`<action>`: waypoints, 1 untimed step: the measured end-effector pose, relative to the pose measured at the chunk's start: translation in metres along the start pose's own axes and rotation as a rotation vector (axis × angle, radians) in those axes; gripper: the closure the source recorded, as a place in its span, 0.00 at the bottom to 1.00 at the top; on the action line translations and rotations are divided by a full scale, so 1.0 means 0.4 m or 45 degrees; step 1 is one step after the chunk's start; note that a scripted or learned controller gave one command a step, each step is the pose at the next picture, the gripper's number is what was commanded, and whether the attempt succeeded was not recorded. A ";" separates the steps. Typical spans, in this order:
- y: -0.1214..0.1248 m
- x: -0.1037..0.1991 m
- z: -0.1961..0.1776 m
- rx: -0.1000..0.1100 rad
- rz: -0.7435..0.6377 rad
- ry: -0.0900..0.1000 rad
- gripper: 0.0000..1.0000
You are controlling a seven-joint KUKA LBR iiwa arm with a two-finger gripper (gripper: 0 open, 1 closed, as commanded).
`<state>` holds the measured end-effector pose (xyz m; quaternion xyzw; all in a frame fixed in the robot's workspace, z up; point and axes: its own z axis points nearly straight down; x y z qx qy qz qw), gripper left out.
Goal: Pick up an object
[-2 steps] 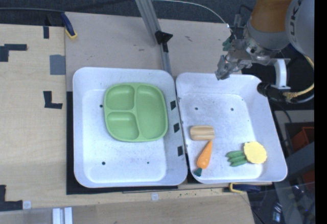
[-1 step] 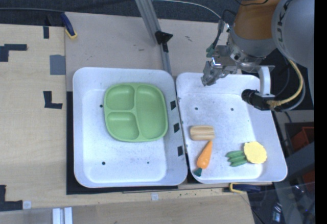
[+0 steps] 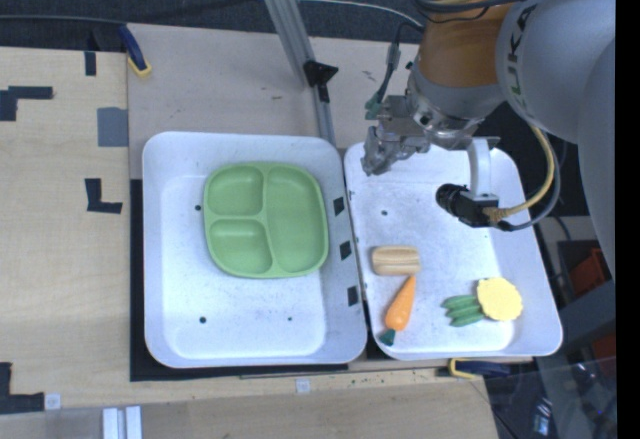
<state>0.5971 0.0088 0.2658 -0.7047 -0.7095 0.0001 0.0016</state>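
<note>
The right bin [image 3: 520, 227] holds a tan bread-like block [image 3: 394, 260], an orange carrot [image 3: 400, 303], a yellow flower-shaped piece [image 3: 499, 299] and a green pea pod [image 3: 461, 308], all toward its front. My gripper [image 3: 378, 159] hangs over the bin's far left corner, well behind the tan block, with nothing seen between its fingers. The fingers look close together.
The left bin [image 3: 165, 227] carries a green divided plate [image 3: 266, 219]. A slanted metal pole [image 3: 290, 27] rises behind the bins. A black cable fitting [image 3: 465, 204] on the arm hangs over the right bin's middle.
</note>
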 end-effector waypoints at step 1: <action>-0.023 0.133 0.050 0.002 0.000 -0.001 1.00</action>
